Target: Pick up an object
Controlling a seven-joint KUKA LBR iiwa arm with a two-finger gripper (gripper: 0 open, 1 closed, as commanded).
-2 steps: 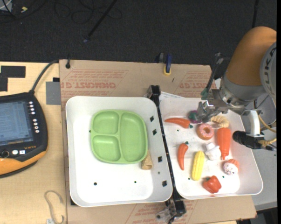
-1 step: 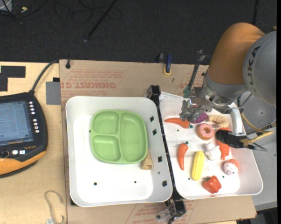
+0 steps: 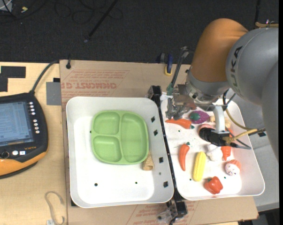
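Gripper point(image 3: 178, 108) hangs low over the right white plastic bin's point(image 3: 254, 182) far left corner, beside a long orange toy carrot point(image 3: 179, 123); I cannot tell its opening. Nearer lie a red toy pepper point(image 3: 213, 185), yellow toy corn point(image 3: 199, 166) and orange toy chilli point(image 3: 183, 155). Left bin point(image 3: 80, 172) holds a green divided plate point(image 3: 120, 137).

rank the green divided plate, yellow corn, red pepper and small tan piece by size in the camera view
1. green divided plate
2. yellow corn
3. red pepper
4. small tan piece
Corn is longer and pepper wider, so those two are close.
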